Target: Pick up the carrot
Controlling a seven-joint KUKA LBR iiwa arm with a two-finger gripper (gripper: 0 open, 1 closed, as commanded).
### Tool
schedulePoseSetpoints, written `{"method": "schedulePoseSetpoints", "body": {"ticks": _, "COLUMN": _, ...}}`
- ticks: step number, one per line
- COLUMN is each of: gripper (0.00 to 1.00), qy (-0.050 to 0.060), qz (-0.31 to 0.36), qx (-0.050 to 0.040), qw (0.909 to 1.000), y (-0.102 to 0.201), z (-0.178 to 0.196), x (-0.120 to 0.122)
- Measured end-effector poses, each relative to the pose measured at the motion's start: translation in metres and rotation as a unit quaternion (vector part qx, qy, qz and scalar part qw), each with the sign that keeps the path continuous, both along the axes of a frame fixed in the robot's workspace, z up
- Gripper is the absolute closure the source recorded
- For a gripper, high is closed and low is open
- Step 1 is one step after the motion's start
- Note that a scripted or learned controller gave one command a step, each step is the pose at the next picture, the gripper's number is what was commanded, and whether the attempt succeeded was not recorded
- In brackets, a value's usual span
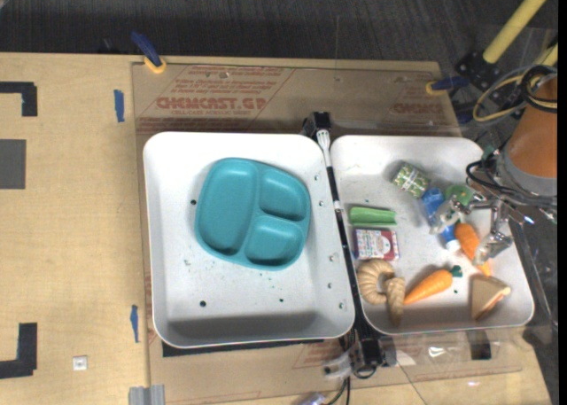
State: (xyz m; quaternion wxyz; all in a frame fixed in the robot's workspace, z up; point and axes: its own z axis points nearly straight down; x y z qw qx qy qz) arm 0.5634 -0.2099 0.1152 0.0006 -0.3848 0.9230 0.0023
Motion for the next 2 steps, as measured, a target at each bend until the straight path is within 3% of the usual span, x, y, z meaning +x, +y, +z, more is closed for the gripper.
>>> {"method": "schedulePoseSetpoints", "body": {"ticks": 1, "gripper": 0.0, "qy": -0.007, "qz": -0.007, "qx": -0.0009, "qw": 0.9999, "y": -0.011, "z": -0.026, "x": -0.023}}
{"method": "schedulePoseSetpoints", "body": {"ticks": 2, "gripper": 1.0, "qy": -0.014, "qz": -0.007, "qx": -0.0005, "qw": 0.9999, "y": -0.009, "z": -0.013, "x": -0.018}}
